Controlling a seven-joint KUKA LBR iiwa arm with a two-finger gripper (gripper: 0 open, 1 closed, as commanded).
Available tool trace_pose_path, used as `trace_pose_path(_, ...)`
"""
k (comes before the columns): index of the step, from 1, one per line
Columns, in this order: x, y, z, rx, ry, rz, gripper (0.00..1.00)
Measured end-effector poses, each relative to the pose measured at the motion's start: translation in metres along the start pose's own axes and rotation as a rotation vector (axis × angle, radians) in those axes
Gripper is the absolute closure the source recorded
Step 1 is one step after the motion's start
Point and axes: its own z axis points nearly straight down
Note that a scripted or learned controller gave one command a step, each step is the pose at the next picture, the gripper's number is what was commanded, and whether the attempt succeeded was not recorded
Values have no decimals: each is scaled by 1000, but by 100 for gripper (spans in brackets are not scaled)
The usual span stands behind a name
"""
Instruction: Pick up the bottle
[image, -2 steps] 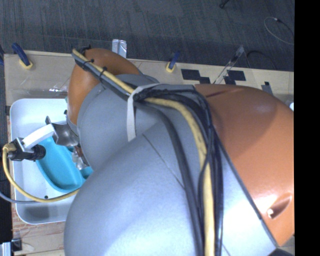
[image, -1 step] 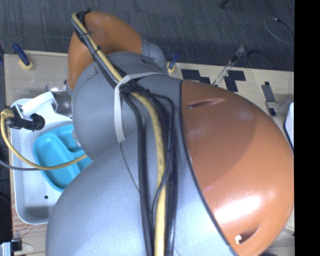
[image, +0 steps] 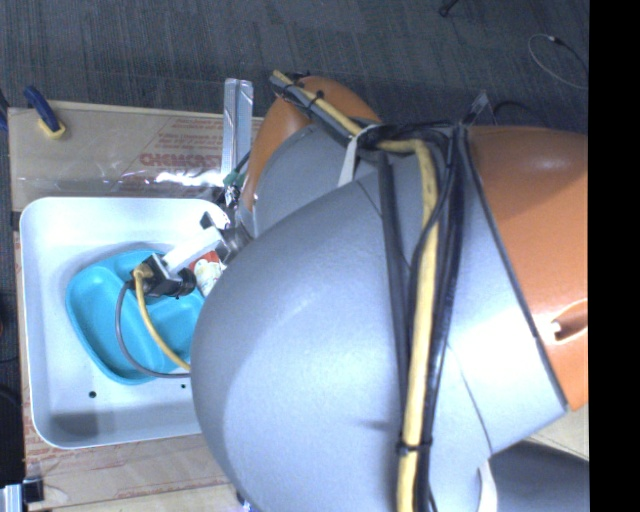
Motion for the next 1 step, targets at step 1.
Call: trace_pose_path(1,-35,55,-87,0,5,7,100)
